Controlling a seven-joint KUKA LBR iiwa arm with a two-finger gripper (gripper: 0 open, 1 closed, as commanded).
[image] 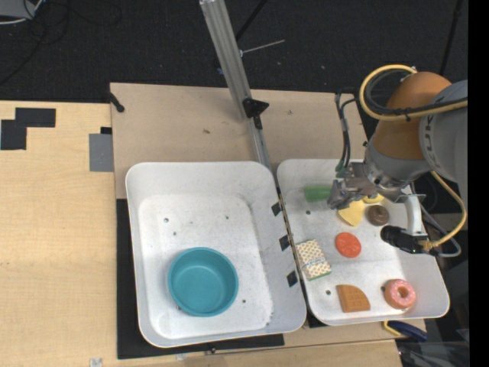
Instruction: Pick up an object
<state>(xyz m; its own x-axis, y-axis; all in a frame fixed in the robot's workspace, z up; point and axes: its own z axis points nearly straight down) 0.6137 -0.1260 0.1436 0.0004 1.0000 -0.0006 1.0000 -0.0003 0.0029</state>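
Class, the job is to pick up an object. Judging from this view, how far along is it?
Done: the gripper is low in the right bin, beside the yellow piece and green block. In hand: nothing visibly held. Left: grasp and lift; the doughnut and red disc lie on the bin floor.

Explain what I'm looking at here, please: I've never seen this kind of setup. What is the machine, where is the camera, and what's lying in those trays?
One fixed camera looks down at a slant on a bench with two shallow white bins. The grey arm with the orange band is the robot, reaching in from the right. Its tool hangs low over the right bin, near a green object and a yellow piece. I can't tell whether it holds anything. That bin also has a red disc, a brown round, a patterned block, an orange wedge and a pink doughnut. The left bin holds a teal bowl.
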